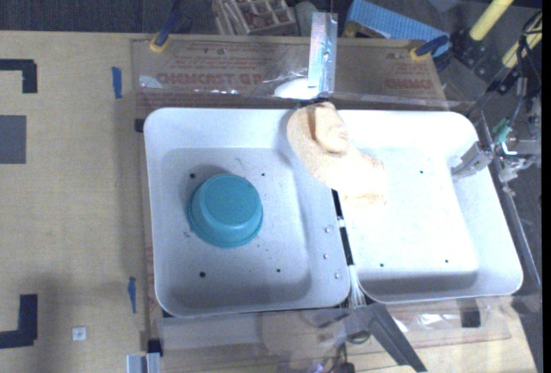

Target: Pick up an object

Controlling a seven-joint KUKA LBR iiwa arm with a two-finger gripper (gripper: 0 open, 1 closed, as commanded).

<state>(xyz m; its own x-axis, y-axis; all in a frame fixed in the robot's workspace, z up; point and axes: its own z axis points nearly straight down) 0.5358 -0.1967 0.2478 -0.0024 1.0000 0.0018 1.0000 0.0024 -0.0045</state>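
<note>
Noting positions first: the teal bowl (225, 209) sits mouth-down in the left bin (165, 147), left of centre in the frame. A tan lumpy object (337, 158), possibly foam or bread-like, lies at upper centre. It is draped across the seam where the left bin meets the right bin (430, 251). What you can take for the gripper (492, 154) is metal hardware at the right bin's right rim, well apart from both objects. Its jaw state: cannot tell, as the parts are small and cluttered there.

Risks, as I judge them:

- Tan object. It rests on the two adjoining rims, not flat on a floor. A straight descent may strike a rim before closing. A push from one side may tip the object into either bin and out of the grasp.
- Bowl. Inverted, it offers a smooth rounded wall and no lip on top. Jaws closing on it could slide up and off, or skate it across the bin floor.
- Approach. Starting at the right rim, a low sweep toward frame left could clip the bin wall or drag the tan object along.
- False success. You should confirm something sits between the jaws before counting a lift.
</note>
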